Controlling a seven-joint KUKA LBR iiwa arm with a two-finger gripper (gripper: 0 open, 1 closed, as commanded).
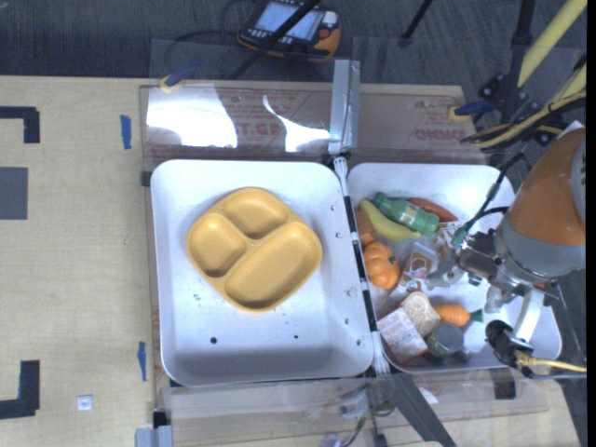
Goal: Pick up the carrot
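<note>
While the arm [549, 208] is reaching in over the right bin [421, 173], the carrot [453, 315] is lying on that bin's floor toward its near edge, a small orange piece with a green tip, and it is sitting free with nothing gripping it. The gripper [470, 259] is hanging just above and beyond the carrot, partly masked by cables and brackets, so whether it is released or clenched cannot be told from here. Crowding the carrot: a bread-like item [421, 311] is lying just beside it on the side of the left bin, a wrapped packet [402, 332] is sitting nearer that bin's front corner, and a dark grey lump [449, 341] is resting just in front of the carrot. Farther back, a small pumpkin [381, 267], a banana [384, 223] and a green bottle [407, 214] are lying away from the carrot. The left bin [177, 277] is holding a yellow divided plate [254, 248], well apart from the carrot. Risks, as judged: the gripper is likely to be closing on a neighbour instead, or nudging the rounded carrot so it is rolling aside, because the clutter is leaving so little room around it.
</note>
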